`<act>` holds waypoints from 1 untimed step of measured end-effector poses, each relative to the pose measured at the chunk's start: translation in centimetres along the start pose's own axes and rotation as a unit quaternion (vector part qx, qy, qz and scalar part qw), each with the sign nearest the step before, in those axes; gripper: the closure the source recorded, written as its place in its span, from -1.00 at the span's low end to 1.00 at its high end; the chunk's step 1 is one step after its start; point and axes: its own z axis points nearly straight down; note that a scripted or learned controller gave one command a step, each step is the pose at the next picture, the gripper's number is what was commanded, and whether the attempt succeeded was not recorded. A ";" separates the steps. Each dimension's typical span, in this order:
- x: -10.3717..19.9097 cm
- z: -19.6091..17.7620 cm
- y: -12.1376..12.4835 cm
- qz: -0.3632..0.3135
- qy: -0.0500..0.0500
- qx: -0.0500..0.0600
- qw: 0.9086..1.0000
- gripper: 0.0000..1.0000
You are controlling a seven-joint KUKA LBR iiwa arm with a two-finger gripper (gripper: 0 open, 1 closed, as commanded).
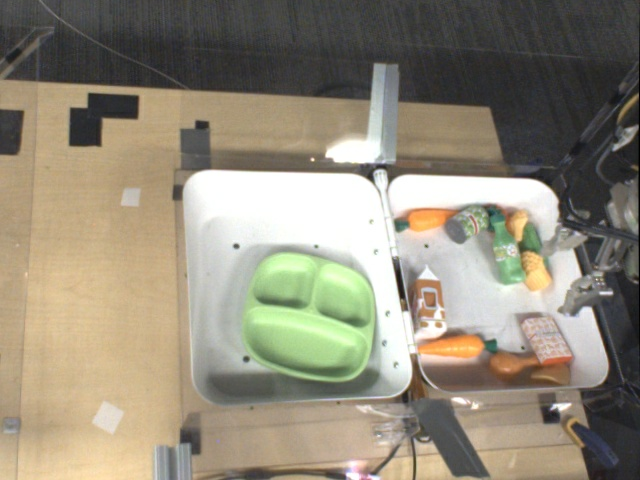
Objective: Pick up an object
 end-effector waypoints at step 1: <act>-1.3 14.6 -1.3 -0.032 0.006 -0.003 0.999 -1.00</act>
